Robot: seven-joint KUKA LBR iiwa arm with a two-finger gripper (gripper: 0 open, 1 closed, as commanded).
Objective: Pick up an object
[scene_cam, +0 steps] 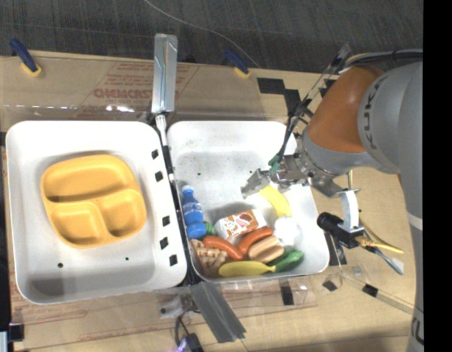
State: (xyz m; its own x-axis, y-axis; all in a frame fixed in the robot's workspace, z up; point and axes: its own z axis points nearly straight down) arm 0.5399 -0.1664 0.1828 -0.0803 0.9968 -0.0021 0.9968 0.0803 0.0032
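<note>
My gripper (264, 180) hangs over the middle of the right bin (219, 141), with the grey arm and its orange band reaching in from the right. Just below and to its right lies a small yellow piece (277, 201); whether the gripper touches it cannot be made out. Along the bin's near side lie a blue bottle (191, 213), a small printed carton (237, 224), a white ball (287, 230), a hot dog (264, 248), a red sausage (222, 247), a waffle piece (205, 257), a yellow banana (246, 269) and a green piece (290, 259).
The left bin (28, 270) holds a yellow divided tray (92, 199). A raised divider with black clips (166, 196) separates the two bins. The far half of the right bin is bare white floor.
</note>
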